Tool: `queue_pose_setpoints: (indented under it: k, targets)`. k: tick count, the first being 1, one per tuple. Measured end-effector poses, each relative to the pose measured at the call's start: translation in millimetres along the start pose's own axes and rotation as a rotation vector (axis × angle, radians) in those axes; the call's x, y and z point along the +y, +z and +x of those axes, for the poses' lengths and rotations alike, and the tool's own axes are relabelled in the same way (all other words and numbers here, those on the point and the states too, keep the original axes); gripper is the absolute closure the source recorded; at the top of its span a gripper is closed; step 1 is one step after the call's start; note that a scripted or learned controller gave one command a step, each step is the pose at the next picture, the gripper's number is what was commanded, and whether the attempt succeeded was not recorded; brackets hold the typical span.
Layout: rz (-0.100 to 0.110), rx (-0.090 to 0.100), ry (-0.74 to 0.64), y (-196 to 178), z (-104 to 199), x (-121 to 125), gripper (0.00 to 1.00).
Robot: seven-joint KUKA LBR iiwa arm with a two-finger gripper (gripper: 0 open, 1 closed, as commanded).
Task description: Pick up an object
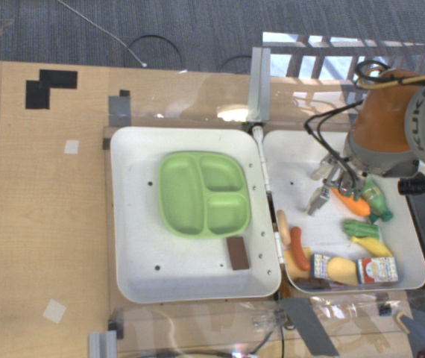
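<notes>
My gripper (320, 187) hangs over the middle of the right bin (294, 155), open, with only white bin floor showing between its fingers (316, 201). An orange carrot (353, 203) lies just to its right, close to the wrist, and a green bottle (376, 201) lies beside the carrot. Further toward the front lie a green and yellow vegetable (365, 231), a red sausage (297, 243), a pale stick (282, 225), a small juice box (320, 265), a yellow lemon-like piece (343, 269) and a red and white carton (378, 271).
The left bin (134, 200) holds a green divided plate (203, 194) and a brown block (236, 252). A metal post (259, 84) stands at the back between the bins. Black cables (324, 118) loop off the arm above the right bin.
</notes>
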State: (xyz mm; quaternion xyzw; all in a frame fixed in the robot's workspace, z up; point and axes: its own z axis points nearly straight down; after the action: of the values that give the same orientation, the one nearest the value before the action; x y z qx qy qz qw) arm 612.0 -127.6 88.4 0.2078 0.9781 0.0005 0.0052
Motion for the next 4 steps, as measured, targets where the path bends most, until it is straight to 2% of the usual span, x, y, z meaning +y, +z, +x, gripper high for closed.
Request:
queue_pose_setpoints:
  k: [1, 2, 3, 4]
  targets:
    - [-0.002, 0.001, 0.117, 0, -5, -22, 0.00]
    - [0.000, -0.001, 0.150, -1, 31, -5, 0.00]
    - [0.004, -0.003, 0.074, -2, 55, -95, 0.00]
    - [0.001, -0.002, 0.265, -1, 28, -54, 0.00]
